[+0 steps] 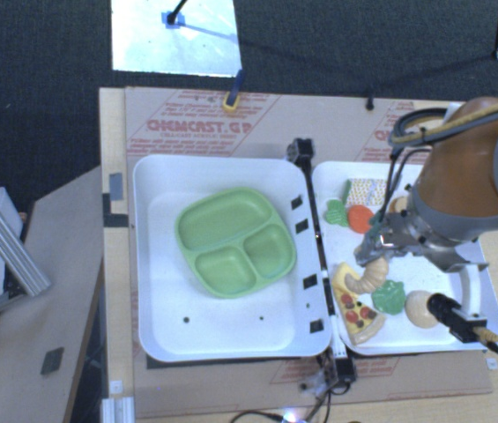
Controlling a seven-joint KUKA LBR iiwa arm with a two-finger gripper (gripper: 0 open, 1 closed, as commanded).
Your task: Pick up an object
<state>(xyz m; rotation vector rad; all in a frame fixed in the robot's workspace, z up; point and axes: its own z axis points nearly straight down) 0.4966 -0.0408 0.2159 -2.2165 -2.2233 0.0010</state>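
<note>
Mid-reach in the right bin [494, 300]: gripper [374, 252] low over the toy food, finger state impossible to tell, just above the tan croissant [374, 276] beside the pizza slice [354, 302]; next, closing squarely and lifting straight.

A divided tray [234, 241] lies in the left bin [156, 324]. In the right bin [330, 176], a pizza slice [354, 304] lies beneath my end effector [374, 256].
</note>
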